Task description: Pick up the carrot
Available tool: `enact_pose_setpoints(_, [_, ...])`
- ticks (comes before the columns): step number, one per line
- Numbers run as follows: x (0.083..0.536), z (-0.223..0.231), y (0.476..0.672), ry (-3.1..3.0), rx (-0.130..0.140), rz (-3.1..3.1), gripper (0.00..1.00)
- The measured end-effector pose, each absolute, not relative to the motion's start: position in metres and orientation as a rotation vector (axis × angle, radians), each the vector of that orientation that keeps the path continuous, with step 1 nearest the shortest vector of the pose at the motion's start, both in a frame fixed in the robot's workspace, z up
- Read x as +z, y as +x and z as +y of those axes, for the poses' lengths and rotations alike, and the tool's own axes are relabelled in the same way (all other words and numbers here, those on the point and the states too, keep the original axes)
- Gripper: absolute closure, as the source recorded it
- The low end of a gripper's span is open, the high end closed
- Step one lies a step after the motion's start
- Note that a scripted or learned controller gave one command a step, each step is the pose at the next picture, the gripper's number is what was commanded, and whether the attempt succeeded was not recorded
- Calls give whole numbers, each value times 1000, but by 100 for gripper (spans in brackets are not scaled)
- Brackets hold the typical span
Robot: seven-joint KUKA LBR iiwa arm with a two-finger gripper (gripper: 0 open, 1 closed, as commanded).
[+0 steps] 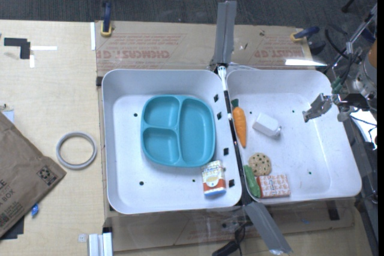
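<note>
The carrot (239, 123), orange with a green top, lies lengthwise in the right bin (324, 159), close against its left wall. My gripper (316, 108) hangs over the right side of that bin, well to the right of the carrot and apart from it. It is open, with nothing between its fingers.
In the right bin lie a white block (266, 126), a cookie (259, 162), a green vegetable (251, 180) and a red-and-white packet (274, 185). The left bin (120, 147) holds a teal divided plate (179, 130) and a small carton (213, 179). A tape ring (76, 149) lies on the bench.
</note>
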State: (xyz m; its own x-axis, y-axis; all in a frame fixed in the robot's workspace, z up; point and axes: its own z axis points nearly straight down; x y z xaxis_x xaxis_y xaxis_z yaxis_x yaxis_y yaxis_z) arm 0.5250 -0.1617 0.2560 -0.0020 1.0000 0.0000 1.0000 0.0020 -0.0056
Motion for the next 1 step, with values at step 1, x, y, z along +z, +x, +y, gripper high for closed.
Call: enact_pose_setpoints(1, [202,-73,486,-2117,8,-2314,0])
